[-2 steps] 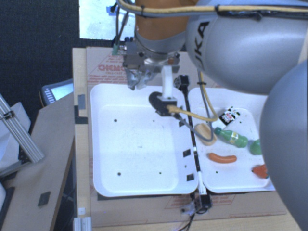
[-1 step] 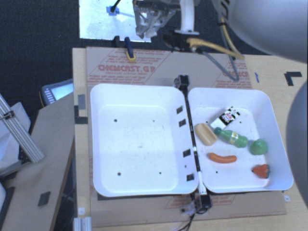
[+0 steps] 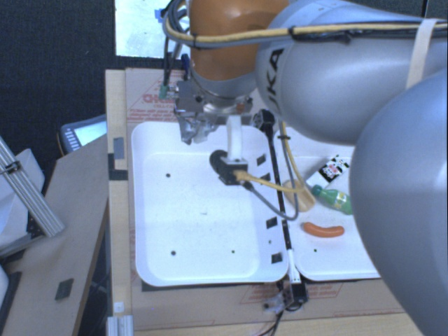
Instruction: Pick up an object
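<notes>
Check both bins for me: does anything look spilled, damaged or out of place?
Nothing stands out. A green bottle, an orange sausage-shaped piece and a small black-and-white item lie loose inside the right bin, none over its rim. The gripper hangs above the left bin's far end.

Bright, even light from above nearly washes out the left bin [image 3: 185, 219], leaving faint soft shadows. The arm [image 3: 392, 89], close to the lens, looks blurred; its orange band [image 3: 224, 19] shines dully.

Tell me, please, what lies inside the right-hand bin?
The right-hand bin holds an orange sausage-shaped item, a green bottle and a small black-and-white piece. The arm covers its far and right parts, hiding anything there.
</notes>
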Robot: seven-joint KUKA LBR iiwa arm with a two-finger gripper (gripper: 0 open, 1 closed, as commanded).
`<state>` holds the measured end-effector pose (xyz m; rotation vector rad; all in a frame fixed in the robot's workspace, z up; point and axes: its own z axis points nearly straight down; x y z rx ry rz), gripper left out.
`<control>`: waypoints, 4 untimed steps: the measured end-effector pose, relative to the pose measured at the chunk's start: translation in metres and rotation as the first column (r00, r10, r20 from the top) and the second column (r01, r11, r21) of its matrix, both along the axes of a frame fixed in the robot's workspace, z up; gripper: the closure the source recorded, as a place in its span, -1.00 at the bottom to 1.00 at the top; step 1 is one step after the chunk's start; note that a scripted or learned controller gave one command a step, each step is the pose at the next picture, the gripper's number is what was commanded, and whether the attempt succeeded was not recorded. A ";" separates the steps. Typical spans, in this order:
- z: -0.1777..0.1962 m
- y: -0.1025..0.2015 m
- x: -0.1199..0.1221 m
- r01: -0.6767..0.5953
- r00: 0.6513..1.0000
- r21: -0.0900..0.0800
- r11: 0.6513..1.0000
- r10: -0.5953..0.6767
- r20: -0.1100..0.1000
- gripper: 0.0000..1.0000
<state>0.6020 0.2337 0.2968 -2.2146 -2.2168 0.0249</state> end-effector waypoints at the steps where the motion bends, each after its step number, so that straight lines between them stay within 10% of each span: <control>1: 0.143 0.001 0.024 -0.003 0.999 0.012 1.000 0.003 0.034 1.00; 2: 0.245 0.001 0.029 -0.005 1.000 0.011 1.000 0.004 0.030 1.00; 3: 0.067 0.000 -0.015 0.000 1.000 0.000 1.000 0.000 0.001 1.00; 4: 0.225 0.001 -0.007 -0.004 0.999 0.012 1.000 0.004 0.034 1.00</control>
